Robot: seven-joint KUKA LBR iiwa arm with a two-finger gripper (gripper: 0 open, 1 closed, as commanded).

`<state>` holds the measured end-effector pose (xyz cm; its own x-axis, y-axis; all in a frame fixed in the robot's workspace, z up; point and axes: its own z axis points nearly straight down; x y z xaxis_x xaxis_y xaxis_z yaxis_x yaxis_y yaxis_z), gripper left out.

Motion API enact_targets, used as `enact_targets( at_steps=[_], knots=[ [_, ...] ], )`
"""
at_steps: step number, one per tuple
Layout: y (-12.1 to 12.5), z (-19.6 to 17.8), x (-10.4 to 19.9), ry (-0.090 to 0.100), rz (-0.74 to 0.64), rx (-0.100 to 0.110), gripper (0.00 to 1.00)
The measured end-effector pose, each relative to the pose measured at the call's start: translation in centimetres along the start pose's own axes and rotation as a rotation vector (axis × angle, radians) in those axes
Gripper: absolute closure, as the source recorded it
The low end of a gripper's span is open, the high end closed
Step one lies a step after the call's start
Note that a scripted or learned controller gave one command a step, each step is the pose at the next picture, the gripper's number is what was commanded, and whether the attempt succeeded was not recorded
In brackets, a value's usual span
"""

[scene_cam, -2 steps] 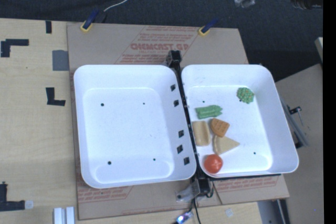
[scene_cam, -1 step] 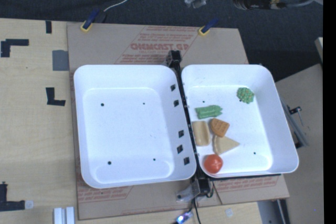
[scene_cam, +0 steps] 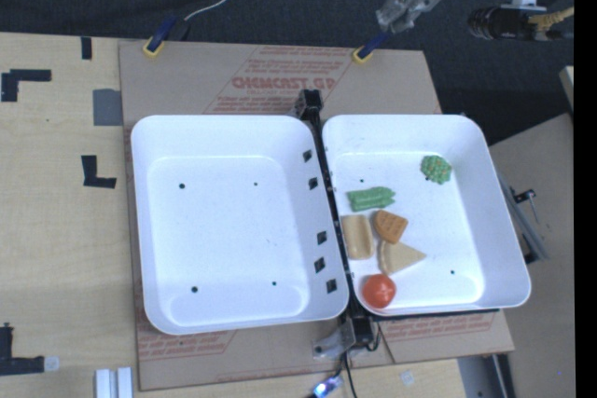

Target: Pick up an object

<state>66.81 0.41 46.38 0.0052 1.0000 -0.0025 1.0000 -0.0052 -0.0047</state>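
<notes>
Gripper [scene_cam: 399, 14]: hung above the bench beyond the bins; aperture could not be determined.
Tomato [scene_cam: 378, 291]: red, round, at right bin [scene_cam: 466, 144] near edge, beside tan wedge [scene_cam: 401, 257].

hand [scene_cam: 399, 14] above bench, food in right bin [scene_cam: 466, 140]

Bright, even light; white bins [scene_cam: 224, 130] glare, edges slightly soft.
</notes>
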Motion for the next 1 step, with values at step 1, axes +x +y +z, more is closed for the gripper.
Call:
enact_targets(
  at_steps=[1],
  knots=[
    [-0.11, 4.16, 11.1, 0.004, -0.016, 0.002, 1.0]
  ],
)
